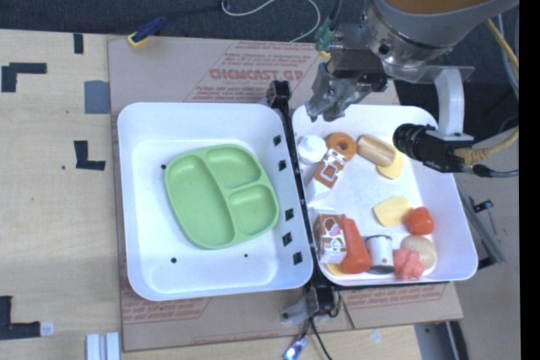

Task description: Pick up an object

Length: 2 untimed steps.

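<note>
Over the right bin's far left corner: the gripper (327, 107) hangs with nothing visible between its fingers; whether they are spread or closed cannot be told.
Right bin (460, 219): a pile of toy food, with a donut (341, 142), bread roll (376, 151), tomato (419, 221) and red bottle (354, 252) among it.
Nearest the gripper: a white cap (310, 148), just below it.
Left bin (143, 181): a green divided plate (221, 195).

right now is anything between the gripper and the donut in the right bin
Nothing visible blocks it. The gripper hangs over the right bin's far-left corner, and the donut lies just nearer the camera, top exposed. A small white cap-like piece and a red-and-white carton crowd its sides.
</note>
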Each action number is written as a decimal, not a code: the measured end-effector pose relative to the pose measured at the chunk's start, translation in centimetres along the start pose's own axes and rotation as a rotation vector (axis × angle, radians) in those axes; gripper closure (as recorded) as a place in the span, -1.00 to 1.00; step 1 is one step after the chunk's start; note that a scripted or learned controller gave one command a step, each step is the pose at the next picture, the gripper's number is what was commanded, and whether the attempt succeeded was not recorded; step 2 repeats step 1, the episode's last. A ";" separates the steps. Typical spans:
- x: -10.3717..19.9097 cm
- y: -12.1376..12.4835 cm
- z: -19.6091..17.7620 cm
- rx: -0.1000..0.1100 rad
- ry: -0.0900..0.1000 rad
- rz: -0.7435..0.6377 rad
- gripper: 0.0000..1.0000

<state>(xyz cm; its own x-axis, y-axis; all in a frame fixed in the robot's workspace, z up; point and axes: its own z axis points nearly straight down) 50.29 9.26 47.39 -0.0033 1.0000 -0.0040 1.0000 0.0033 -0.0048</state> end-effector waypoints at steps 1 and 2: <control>2.0 0.0 5.2 0.003 0.001 0.001 1.00; 2.0 0.0 5.2 0.003 0.001 0.001 1.00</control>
